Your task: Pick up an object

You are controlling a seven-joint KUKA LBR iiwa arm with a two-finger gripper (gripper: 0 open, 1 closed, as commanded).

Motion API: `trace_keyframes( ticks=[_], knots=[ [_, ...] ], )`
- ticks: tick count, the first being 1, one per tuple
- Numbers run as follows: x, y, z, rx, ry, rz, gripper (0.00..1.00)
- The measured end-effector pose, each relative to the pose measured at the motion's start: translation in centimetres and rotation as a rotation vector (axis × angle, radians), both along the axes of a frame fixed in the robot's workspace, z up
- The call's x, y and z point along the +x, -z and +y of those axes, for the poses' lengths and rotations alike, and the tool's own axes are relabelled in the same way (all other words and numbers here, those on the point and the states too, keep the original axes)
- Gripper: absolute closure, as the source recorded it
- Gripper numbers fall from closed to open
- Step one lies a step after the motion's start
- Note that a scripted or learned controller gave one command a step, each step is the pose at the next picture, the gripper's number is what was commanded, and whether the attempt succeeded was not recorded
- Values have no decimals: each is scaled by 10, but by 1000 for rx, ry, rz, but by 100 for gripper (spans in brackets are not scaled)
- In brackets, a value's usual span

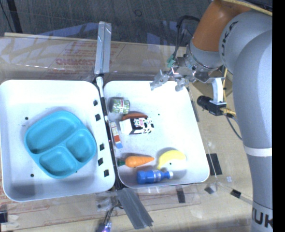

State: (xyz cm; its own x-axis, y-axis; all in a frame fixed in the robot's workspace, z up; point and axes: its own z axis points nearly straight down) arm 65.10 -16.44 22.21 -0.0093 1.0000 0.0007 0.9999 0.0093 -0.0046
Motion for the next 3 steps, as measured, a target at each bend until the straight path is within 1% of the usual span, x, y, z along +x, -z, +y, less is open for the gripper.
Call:
trace_keyframes(
  ticks=[1,2,3],
  knots=[
    [-40,95,2,1,-150,-1,0],
    [-47,130,34,1,-281,-2,0],
    [-71,131,61,1,-286,-1,0]
  ],
)
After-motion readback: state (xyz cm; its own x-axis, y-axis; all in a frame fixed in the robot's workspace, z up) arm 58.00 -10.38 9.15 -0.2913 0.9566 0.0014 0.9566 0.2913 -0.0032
